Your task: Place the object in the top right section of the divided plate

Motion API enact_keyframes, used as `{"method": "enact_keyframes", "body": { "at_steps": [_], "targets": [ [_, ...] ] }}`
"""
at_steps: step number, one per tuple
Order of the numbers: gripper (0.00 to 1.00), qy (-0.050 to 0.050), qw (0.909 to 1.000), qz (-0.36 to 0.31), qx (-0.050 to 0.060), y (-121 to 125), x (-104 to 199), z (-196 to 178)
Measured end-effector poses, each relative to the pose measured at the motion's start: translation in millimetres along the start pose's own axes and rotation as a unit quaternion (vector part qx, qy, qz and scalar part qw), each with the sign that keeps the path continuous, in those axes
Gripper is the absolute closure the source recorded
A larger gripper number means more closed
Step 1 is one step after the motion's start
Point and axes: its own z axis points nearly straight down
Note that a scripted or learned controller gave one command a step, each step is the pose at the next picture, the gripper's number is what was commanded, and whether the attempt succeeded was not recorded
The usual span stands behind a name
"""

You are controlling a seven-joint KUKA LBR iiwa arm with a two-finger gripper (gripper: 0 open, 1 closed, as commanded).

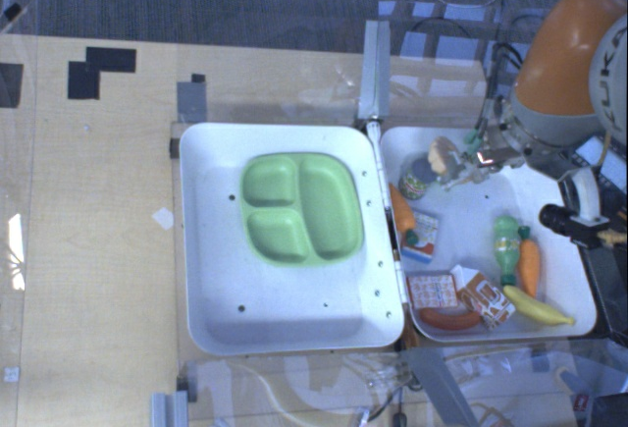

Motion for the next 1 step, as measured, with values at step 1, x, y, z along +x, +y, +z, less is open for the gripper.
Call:
{"method": "enact_keyframes", "body": {
  "at_steps": [1],
  "targets": [
    [1.00,0.000,0.9996,-0.027,0.000,-3.4,-30.5,-34.8]
  ]
}}
